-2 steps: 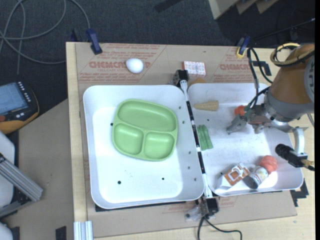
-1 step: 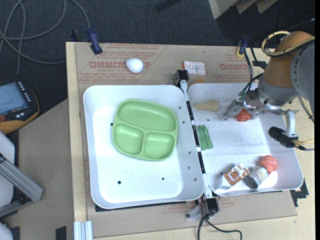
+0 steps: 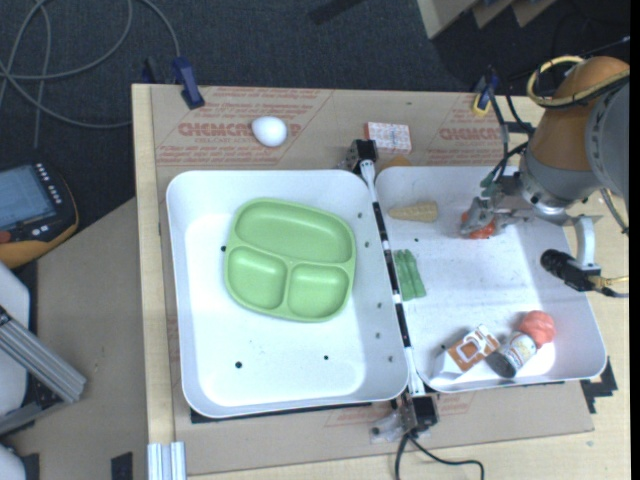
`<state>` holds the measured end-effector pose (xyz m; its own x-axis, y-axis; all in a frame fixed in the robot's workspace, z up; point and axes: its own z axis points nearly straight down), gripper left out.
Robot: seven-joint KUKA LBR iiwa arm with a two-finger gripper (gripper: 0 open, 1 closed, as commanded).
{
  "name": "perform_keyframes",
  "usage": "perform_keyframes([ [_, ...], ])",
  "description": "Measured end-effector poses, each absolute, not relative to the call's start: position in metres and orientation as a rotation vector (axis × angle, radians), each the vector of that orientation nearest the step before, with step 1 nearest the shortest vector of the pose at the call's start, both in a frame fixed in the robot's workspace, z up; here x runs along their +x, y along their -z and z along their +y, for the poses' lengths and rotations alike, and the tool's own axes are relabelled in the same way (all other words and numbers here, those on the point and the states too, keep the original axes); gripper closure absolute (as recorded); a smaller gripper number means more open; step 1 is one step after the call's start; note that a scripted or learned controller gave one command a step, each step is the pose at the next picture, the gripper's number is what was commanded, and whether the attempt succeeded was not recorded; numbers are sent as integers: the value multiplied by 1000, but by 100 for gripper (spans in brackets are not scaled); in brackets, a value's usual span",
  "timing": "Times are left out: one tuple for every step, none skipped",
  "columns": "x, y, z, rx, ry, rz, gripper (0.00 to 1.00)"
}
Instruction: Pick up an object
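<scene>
My gripper (image 3: 481,215) is low over the upper part of the right bin (image 3: 560,368), reached in from the right under the orange wrist band. A small orange-red object (image 3: 478,231) lies right at its tip; whether it is gripped is unclear. Also in this bin are a tan oblong piece (image 3: 413,211), a green strip (image 3: 408,273) against the left wall, an orange-and-white packet (image 3: 470,349), a small dark-capped jar (image 3: 512,354) and a pink ball (image 3: 537,326).
The left bin (image 3: 200,368) holds a green divided plate (image 3: 290,259). Behind the bins, on the bench, lie a white egg-shaped object (image 3: 268,130) and a small patterned box (image 3: 388,136). A black fitting (image 3: 568,268) juts over the right bin's right edge.
</scene>
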<state>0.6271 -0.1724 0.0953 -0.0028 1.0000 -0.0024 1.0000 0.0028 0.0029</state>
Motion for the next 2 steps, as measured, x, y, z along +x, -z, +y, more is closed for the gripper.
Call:
perform_keyframes([
  [575, -201, -127, 2218, -2, 2222, 100],
  [584, -211, -75, 2219, -2, 2222, 100],
])
